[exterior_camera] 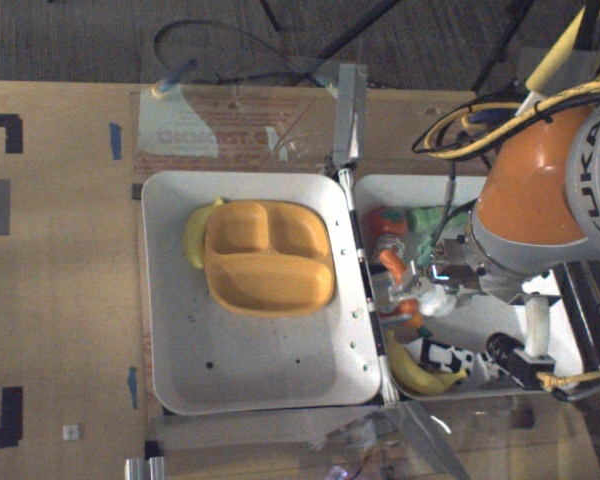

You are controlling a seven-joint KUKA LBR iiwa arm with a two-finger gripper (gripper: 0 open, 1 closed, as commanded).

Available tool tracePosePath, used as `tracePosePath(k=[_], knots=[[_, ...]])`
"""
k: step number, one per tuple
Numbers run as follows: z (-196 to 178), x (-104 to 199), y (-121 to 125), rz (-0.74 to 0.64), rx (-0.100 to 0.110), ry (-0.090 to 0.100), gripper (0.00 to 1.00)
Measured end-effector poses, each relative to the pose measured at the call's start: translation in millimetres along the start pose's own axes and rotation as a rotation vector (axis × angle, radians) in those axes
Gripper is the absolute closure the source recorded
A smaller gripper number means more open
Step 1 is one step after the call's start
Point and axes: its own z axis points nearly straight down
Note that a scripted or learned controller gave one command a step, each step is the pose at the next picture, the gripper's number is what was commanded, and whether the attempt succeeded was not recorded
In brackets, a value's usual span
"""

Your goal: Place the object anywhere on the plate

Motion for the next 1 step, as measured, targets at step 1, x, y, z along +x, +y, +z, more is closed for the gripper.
tracePosePath(k=[1], knots=[[-0.1, 0.0, 0.0, 0.000, 0.000, 0.000, 0.00]])
